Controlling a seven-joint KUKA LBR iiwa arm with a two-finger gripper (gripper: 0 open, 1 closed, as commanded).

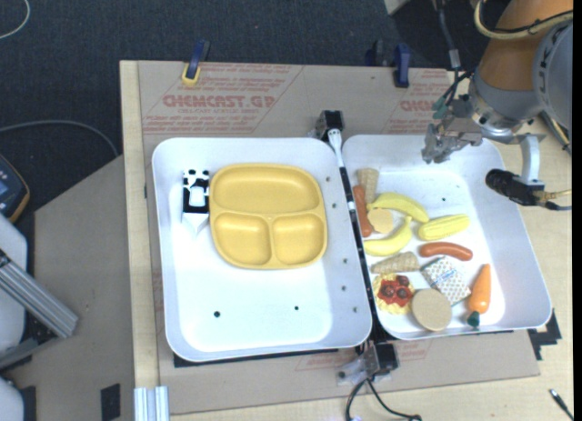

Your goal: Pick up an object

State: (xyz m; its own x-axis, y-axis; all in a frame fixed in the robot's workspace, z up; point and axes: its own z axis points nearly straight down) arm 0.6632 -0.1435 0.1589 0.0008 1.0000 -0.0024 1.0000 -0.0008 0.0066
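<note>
The right bin (509,228) holds several toy foods: a banana (400,204), a corn cob (443,226), a sausage (446,250), a carrot (480,288), a pizza slice (395,291), a round cracker (432,310), an ice cream cone (367,181) and a thin hot dog (362,210). My gripper (439,150) hangs over the bin's far edge, above and to the right of the banana. Nothing shows between its fingers.
The left bin (182,301) carries a yellow divided plate (268,215) and a small black-and-white piece (195,194). A black part (511,185) of the arm juts over the right bin's right side. Clamps (192,66) sit on the bench's far edge.
</note>
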